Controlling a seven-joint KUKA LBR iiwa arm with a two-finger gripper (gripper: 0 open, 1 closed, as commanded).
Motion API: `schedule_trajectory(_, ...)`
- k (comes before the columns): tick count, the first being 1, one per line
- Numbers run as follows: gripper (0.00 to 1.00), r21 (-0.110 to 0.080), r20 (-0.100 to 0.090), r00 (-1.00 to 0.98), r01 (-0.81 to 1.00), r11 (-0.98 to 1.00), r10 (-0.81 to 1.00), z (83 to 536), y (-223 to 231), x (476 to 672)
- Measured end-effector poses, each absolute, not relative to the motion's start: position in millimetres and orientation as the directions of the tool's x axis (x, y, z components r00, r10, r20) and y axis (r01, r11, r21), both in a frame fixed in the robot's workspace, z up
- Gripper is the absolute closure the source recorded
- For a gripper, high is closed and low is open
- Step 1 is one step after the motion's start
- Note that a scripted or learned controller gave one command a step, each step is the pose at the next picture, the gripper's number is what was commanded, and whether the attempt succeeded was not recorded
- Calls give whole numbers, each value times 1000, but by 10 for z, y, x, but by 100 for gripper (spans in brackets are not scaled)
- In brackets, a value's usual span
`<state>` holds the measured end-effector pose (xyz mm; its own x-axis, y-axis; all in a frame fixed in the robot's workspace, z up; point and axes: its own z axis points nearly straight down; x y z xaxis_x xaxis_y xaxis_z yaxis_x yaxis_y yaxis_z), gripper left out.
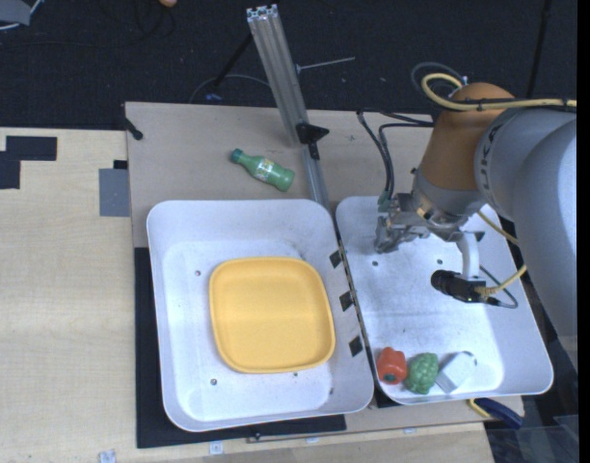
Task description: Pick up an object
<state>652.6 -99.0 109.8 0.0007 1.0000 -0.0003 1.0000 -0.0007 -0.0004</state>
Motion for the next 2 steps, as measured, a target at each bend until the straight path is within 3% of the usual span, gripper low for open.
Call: schedule_trajectory(2,100,3,-1,0,1000,0,1000,2170,-1118,6567)
